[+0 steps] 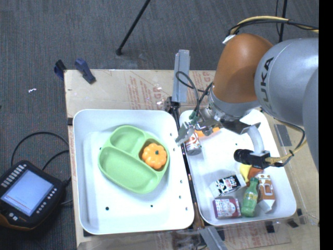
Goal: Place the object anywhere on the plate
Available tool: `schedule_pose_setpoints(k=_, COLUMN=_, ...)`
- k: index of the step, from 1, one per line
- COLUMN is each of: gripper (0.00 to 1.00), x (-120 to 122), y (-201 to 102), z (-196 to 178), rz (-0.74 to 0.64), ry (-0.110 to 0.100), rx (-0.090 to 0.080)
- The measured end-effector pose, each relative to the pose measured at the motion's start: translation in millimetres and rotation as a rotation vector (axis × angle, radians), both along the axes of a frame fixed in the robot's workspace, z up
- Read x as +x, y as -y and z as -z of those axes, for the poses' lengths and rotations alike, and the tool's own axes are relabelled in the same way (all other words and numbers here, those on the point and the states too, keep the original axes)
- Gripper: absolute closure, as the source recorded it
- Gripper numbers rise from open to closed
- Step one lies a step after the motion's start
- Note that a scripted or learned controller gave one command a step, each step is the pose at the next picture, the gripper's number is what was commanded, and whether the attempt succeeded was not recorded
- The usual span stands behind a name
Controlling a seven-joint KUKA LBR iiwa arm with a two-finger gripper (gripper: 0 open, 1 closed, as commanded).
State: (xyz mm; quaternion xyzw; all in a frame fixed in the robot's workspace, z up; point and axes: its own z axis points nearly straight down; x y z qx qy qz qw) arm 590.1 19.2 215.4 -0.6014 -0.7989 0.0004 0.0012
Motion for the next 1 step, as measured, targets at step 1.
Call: schedule_pose_setpoints(k=1, gripper=0.0, x=54.7, y=16.8, z=-132.9, rz=-0.346, ry=0.002, rx=-0.001)
